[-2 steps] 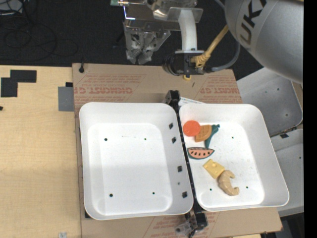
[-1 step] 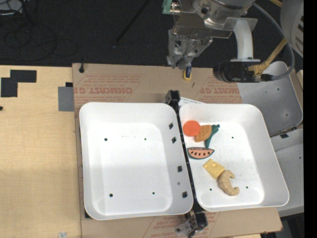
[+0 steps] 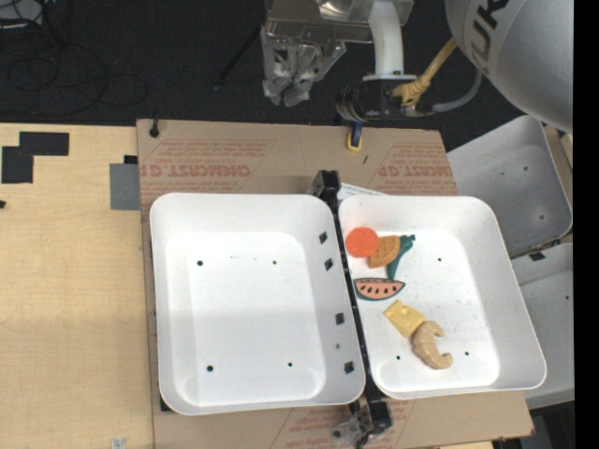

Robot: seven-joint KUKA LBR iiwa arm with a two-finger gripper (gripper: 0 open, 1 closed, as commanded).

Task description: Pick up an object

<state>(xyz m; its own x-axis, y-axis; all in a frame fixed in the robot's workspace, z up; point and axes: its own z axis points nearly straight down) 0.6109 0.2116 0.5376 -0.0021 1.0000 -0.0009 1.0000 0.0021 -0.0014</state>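
Several small toys lie in the right bin (image 3: 487, 279), near its left wall. An orange disc (image 3: 362, 242) touches an orange wedge (image 3: 386, 250) and a teal piece (image 3: 404, 248). Below them lies a watermelon slice (image 3: 378, 289). Nearer the front sit a yellow cheese wedge (image 3: 403, 318) and a tan curved piece (image 3: 432, 347), touching each other. My gripper (image 3: 292, 87) hangs high at the top of the camera view, beyond the far edge of the bins and well away from all the toys. Nothing hangs under it.
The left bin (image 3: 178, 297) stands beside the right one, with a black clip strip (image 3: 339, 288) between them. Both rest on a cardboard sheet (image 3: 234, 157). A white hose and a yellow fitting (image 3: 416, 80) hang near the arm at the top right.
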